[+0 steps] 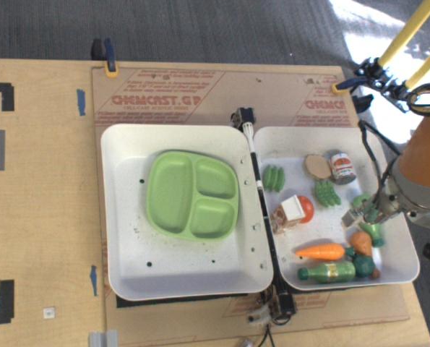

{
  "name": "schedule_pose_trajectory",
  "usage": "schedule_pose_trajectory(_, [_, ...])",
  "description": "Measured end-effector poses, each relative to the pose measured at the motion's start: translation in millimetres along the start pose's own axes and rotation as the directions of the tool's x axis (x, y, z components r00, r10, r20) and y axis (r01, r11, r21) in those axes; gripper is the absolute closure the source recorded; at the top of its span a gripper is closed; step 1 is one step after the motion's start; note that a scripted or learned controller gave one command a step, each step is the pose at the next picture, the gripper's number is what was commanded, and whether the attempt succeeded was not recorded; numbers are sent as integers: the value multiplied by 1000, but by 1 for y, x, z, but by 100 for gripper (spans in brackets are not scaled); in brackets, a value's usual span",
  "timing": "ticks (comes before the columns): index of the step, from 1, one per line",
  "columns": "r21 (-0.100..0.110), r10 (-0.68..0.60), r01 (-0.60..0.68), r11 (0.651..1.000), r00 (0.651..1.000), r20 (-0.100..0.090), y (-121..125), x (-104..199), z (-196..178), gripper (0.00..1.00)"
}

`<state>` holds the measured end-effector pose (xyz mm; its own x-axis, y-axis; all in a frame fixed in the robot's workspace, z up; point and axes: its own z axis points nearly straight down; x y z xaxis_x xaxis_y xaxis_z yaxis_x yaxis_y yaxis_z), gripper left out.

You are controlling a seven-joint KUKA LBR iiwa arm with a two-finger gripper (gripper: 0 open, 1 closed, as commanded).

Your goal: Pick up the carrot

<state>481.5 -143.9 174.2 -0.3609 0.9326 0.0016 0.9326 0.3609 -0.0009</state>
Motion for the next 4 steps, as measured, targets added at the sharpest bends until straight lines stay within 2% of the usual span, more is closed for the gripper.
schedule_pose_trajectory(1, [-2,-294,294,956,956,3,4,15,74,0])
schedule_pose_trajectory(2, [-1,-532,532,847,847,9,7,15,81,0])
schedule_pose_trajectory(3, [-9,-804,804,594,594,21,8,4,82,0])
schedule_pose_trajectory(4, [-5,-752,753,659,659,14,23,-60,83,0])
